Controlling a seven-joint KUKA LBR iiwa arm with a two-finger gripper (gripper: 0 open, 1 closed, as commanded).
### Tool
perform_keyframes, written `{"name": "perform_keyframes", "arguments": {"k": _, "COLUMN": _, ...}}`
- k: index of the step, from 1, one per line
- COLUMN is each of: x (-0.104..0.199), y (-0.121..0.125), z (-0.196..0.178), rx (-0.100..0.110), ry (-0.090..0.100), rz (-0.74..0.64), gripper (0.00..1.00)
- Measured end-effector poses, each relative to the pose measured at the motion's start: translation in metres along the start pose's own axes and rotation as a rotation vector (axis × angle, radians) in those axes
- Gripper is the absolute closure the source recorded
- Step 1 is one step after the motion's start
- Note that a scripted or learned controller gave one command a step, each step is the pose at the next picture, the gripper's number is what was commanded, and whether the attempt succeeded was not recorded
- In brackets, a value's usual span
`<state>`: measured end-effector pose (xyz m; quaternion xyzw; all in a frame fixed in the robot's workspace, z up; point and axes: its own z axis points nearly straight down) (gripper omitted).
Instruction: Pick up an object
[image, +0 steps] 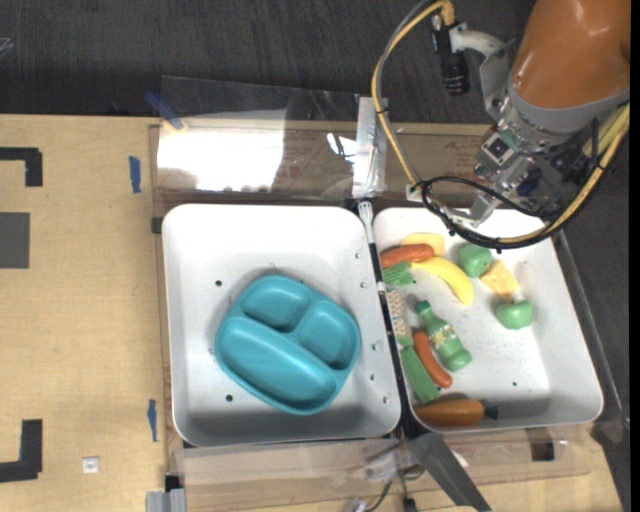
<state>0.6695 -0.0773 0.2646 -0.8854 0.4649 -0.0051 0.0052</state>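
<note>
The right bin (560, 330) holds several toy foods. A yellow banana (446, 276) lies beside a green round fruit (475, 260) and a yellow wedge (501, 279). Nearby are a green piece (514, 315), a green bottle (444, 337), a red-orange sausage (432, 366) and an orange carrot (455, 410). An orange hot dog (405, 254) lies at the bin's left wall. My gripper (497, 185) hangs above the bin's far edge, up and to the right of the green fruit, with cables and the wrist body over it. Nothing is seen held.
The left bin (200, 250) holds a teal divided plate (288, 342). A clear plastic sheet (260, 150) stands behind the left bin. Yellow and black cables (400, 60) loop from the arm over the right bin's far side. Bare bin floor (545, 365) lies at the right bin's right side.
</note>
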Motion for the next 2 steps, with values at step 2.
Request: {"name": "perform_keyframes", "arguments": {"k": 2, "x": 0.033, "y": 0.023, "z": -0.073, "rx": -0.004, "ry": -0.001, "rz": -0.386, "gripper": 1.00}}
